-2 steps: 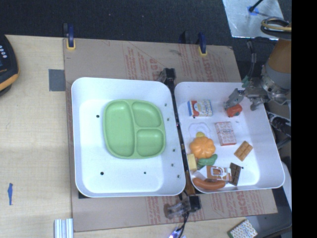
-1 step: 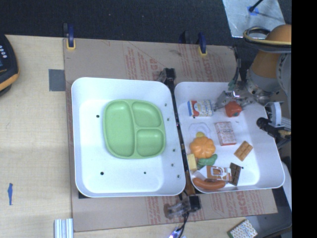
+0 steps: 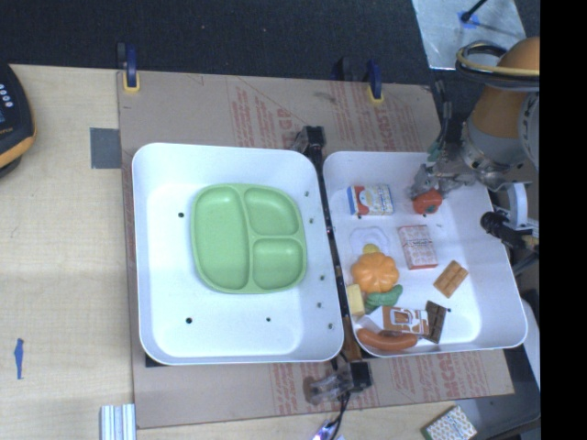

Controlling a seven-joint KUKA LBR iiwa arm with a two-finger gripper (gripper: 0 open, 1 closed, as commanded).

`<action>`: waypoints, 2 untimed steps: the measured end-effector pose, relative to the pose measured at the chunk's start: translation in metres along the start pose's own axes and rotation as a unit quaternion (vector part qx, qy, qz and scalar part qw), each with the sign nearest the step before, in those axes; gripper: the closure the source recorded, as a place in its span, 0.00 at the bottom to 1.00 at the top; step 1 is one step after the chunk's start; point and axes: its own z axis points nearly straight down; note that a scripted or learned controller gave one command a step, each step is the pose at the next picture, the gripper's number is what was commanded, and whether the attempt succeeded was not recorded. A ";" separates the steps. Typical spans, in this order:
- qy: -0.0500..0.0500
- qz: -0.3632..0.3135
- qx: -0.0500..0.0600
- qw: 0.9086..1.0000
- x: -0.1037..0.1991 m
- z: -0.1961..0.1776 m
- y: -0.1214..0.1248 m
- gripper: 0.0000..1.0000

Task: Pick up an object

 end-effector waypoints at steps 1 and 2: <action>0.002 0.000 0.000 1.000 0.054 -0.023 0.001 1.00; 0.002 -0.001 -0.002 1.000 0.133 -0.091 -0.015 1.00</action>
